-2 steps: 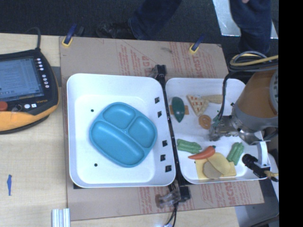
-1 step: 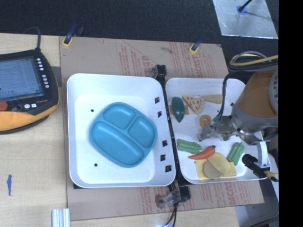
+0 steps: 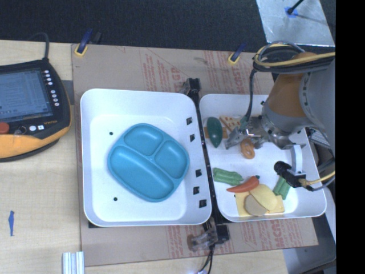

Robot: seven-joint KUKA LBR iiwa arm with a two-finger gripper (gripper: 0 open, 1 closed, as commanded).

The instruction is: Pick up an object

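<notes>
While the arm (image 3: 299, 96) reaches in from the right over the counter (image 3: 51, 198), its grey body and orange band sit above the upper part of the right bin (image 3: 308, 210). The left bin (image 3: 97, 210) holds a blue sectioned tray (image 3: 148, 161) lying flat near its centre. The end effector (image 3: 242, 137) is low in the right bin, its metal fingers pointing left, just beside a dark green vegetable (image 3: 214, 131) and touching or just above a small orange item (image 3: 247, 150); whether the fingers are parted or closed cannot be determined. Toward the bin's front lie a green pepper (image 3: 227, 176), a red chili (image 3: 244, 185), a yellow item (image 3: 263, 198) and a small green piece (image 3: 282, 187).
</notes>
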